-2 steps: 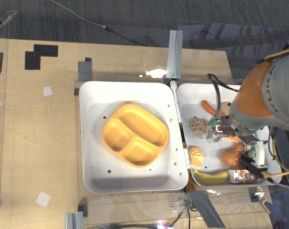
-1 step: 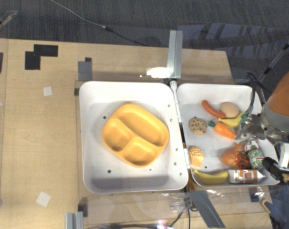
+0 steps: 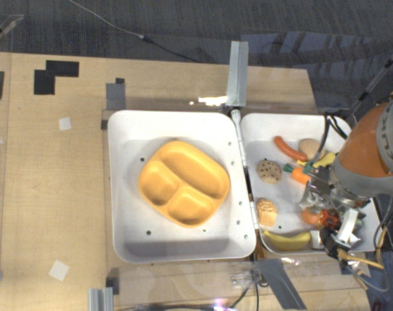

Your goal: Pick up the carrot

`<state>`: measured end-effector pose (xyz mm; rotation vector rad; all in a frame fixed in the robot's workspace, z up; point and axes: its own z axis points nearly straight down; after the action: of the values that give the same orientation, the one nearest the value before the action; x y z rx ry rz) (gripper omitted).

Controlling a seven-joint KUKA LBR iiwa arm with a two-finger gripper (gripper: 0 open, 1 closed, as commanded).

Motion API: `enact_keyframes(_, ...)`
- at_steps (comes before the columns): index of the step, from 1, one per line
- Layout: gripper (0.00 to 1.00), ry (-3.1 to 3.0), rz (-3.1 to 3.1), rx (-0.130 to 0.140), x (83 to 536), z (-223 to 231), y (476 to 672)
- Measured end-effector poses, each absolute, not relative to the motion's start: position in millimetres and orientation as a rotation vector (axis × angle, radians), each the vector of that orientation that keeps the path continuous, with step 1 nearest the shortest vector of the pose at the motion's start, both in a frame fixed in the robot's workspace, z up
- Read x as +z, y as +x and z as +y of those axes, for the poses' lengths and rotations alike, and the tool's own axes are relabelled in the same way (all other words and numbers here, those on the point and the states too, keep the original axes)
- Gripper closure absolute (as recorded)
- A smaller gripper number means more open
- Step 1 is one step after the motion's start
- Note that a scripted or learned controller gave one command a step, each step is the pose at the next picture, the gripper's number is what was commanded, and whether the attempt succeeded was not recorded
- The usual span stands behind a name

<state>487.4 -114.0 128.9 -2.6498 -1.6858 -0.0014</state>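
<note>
The carrot is small and orange with a green top pointing left. It lies in the middle of the right bin, to the right of a round cookie. The gripper hangs over the bin just right of and below the carrot's thick end, under the arm's orange band. The wrist hides the far right tip of the carrot. Nothing in the view shows the carrot lifted off the bin floor.
The right bin also holds a red sausage, a beige lump, a yellow piece, a ridged pastry, a banana and an orange-red item under the gripper. A yellow divided plate lies in the left bin.
</note>
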Motion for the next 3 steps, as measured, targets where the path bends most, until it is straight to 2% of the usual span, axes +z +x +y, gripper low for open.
enact_keyframes(1, 1.0, -2.828, -1.369, -0.004, 137, -110, 488.0)
enact_keyframes(2, 1.0, -3.048, -0.761, -0.001, 135, -110, 519.7)
enact_keyframes(3, 1.0, -3.11, -0.435, -0.002, 117, -98, 512.6)
